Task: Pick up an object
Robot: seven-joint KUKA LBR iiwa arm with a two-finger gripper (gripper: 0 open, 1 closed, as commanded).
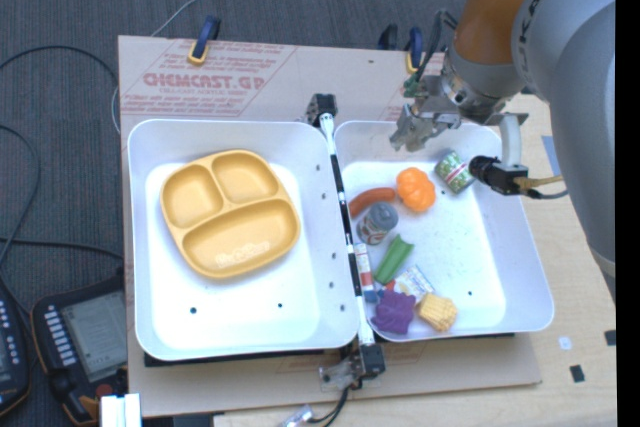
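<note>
My gripper (416,133) hangs over the far edge of the right bin (505,245), open, with nothing between its fingers. Just below it in that bin lie an orange fruit (416,190) and a small green-labelled can (455,171). A red sausage (370,199) and a grey tin (378,223) sit near the bin's left wall. Toward the front are a green pepper (395,257), a purple bunch of grapes (395,311) and a yellow corn piece (437,312).
The left bin (160,315) holds a yellow divided plate (232,212). A black-and-white divider rail (342,205) runs between the bins. A small pale packet (416,279) lies among the front toys. Bare bin floor lies at the right bin's right side.
</note>
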